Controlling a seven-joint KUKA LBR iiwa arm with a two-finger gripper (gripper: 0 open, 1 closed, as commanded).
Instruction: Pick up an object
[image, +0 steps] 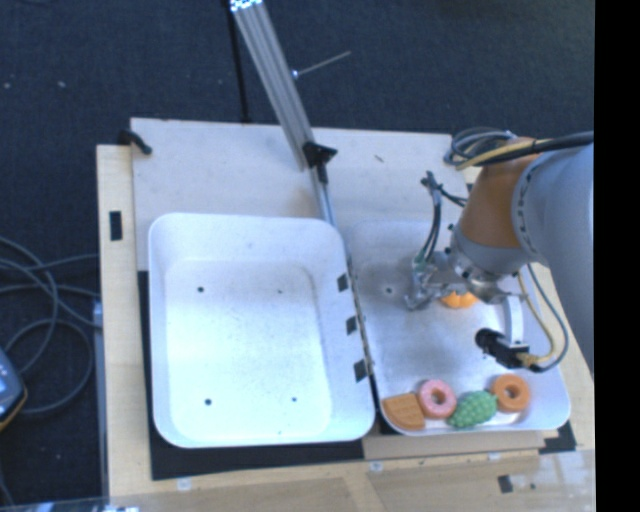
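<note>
Grey arm (540, 215) enters from 3 o'clock over right bin (385, 255); gripper (425, 292) low near bin centre, claw state can't tell. Small orange object (459, 298) just beside it at 3 o'clock. Toys along bin's 6 o'clock edge: orange wedge (404, 410), pink donut (437, 398), green piece (474, 408), orange donut (512, 392). Left bin (250, 240) at 9 o'clock.

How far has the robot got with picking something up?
Nothing looks picked up yet. The gripper is low in the right bin, near a small orange object. The pink donut, green toy, orange donut and the tan piece lie along the near edge.
</note>
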